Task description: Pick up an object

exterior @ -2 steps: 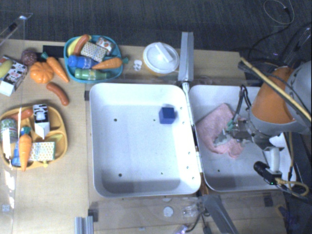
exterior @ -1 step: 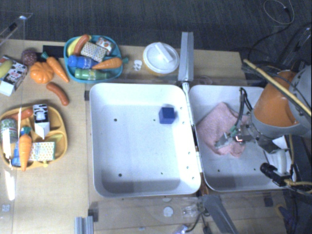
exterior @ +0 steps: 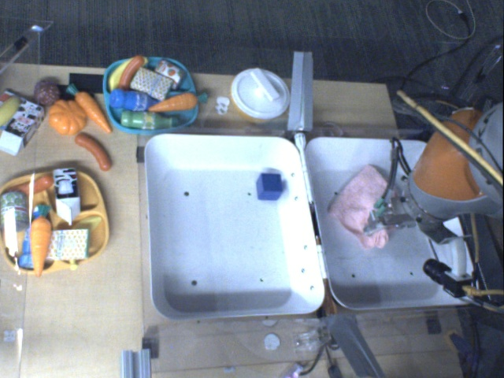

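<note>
A pink, soft-looking lump (exterior: 356, 203) lies in the right bin (exterior: 409, 290), towards its left middle. My gripper (exterior: 384, 216) is down at the lump's lower right edge, touching or just above it, with the grey arm and its orange band (exterior: 446, 172) coming in from the right. A small blue cube (exterior: 270, 185) rests in the left bin (exterior: 205, 290), near its upper right part, well away from the gripper.
A metal divider post (exterior: 298, 93) stands between the bins at the back. A white lidded bowl (exterior: 259, 93), a blue basket of toy food (exterior: 150, 94), loose toy vegetables (exterior: 79, 116) and a yellow tray (exterior: 93, 199) sit on the bench to the left.
</note>
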Action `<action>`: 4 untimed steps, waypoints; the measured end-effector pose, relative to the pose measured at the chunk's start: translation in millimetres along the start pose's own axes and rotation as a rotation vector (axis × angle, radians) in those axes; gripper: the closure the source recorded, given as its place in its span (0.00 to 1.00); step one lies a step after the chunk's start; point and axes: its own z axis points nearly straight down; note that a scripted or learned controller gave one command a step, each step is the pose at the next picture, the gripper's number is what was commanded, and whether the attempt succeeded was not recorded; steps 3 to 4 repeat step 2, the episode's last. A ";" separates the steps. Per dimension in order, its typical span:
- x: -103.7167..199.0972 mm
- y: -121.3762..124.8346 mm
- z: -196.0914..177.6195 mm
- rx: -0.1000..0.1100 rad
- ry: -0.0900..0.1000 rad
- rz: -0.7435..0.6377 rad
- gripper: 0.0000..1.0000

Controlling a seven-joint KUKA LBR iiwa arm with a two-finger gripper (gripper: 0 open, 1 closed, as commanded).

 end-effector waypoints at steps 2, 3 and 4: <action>31.4 114.1 -78.6 0.021 0.006 -0.026 1.00; 31.4 114.1 -78.6 0.021 0.006 -0.026 1.00; 31.4 114.1 -78.6 0.021 0.006 -0.026 1.00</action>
